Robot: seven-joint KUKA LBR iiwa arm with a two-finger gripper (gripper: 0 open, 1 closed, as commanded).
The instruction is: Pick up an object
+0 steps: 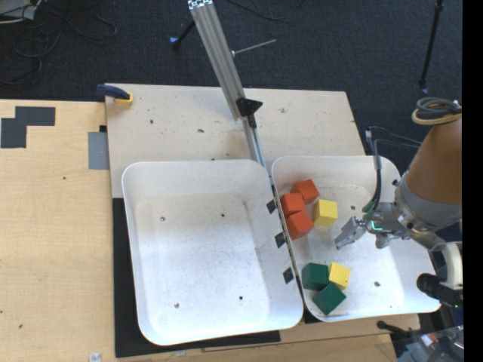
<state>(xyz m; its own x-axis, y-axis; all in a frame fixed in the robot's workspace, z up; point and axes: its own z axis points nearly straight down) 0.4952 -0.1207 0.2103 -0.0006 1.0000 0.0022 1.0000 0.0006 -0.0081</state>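
two green cubes (322,286) and a yellow cube (339,274) lie low in the right white bin (392,296), where the grey two-finger gripper (349,234) hovers spread beside another yellow cube (327,211), gripping nothing.

Seven small blocks are lying in the right bin (392,296). Three orange blocks (297,206) are clustering against its left wall near the divider, touching one another, one farther back and two stacked toward the front. A yellow block (327,211) is sitting just beside them. Nearer the front edge, two dark green blocks (315,275) are resting together, with a second yellow block (339,274) touching them, slightly tilted.
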